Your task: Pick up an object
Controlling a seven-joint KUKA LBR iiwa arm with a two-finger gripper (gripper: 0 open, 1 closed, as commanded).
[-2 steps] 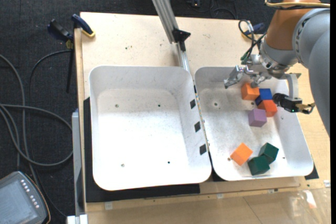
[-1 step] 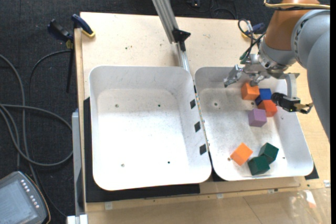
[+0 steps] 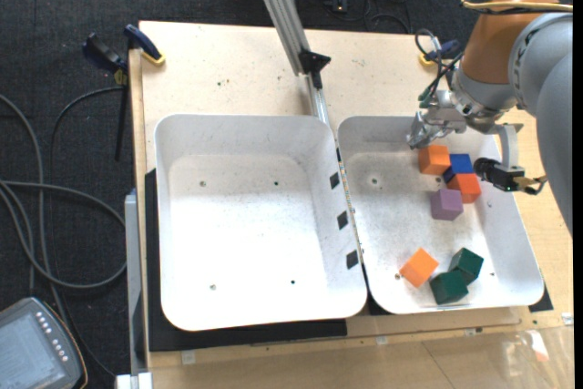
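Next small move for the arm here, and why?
Probably a short drop onto the orange block. The end effector sits over the right bin's far edge, just beside that block, with nothing seen between its fingers. The blue block crowds the far side, so go slowly.

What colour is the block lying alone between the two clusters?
Purple block, seen in the camera view, right bin.

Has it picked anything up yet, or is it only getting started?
Nothing looks lifted yet: all the blocks lie in the right bin. In hand: the pincer is low at that bin's far edge, beside an orange block. Whether it grips anything I cannot tell. Left: closing on a block and raising it.
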